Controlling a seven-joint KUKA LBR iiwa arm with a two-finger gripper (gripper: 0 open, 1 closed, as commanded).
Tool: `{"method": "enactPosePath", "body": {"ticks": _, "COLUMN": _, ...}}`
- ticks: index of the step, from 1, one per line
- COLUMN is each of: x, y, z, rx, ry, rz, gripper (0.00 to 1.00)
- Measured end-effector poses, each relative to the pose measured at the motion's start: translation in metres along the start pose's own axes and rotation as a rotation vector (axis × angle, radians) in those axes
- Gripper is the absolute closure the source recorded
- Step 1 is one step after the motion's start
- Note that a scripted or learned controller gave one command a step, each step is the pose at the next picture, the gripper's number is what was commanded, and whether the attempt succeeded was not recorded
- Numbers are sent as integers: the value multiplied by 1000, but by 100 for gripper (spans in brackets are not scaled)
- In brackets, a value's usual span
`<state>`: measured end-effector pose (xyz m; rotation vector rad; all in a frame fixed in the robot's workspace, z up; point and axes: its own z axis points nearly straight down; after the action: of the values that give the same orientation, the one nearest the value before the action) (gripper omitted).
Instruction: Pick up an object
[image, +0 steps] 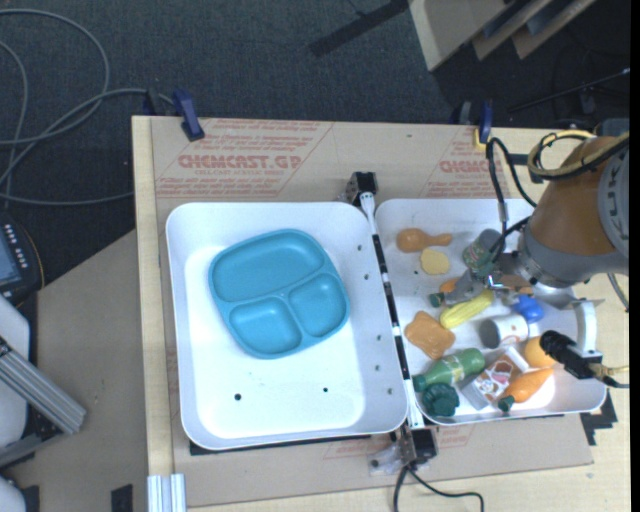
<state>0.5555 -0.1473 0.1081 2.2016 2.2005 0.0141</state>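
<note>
Corn (466, 310) lies just below your pincer (484, 256), long axis slanting toward the bin's (470, 208) near-left corner; grip unreadable.

Left shallow white bin (190, 300) holds a blue three-compartment plastic tray (278, 292), toward its far side. Right shallow white bin (400, 215), touching it, holds a heap of small toy foods: yellow toy corn cob (466, 310) mid-bin, green toy bottle (450, 370) near-left, orange toy carrot (530, 385) near-right.

Toy foods (466, 312) lie heaped together in the right bin (590, 400).
</note>
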Motion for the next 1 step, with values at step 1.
{"method": "enactPosePath", "body": {"ticks": 1, "x": 22, "y": -31, "z": 22, "rx": 27, "ry": 15, "rz": 1, "gripper": 0}}
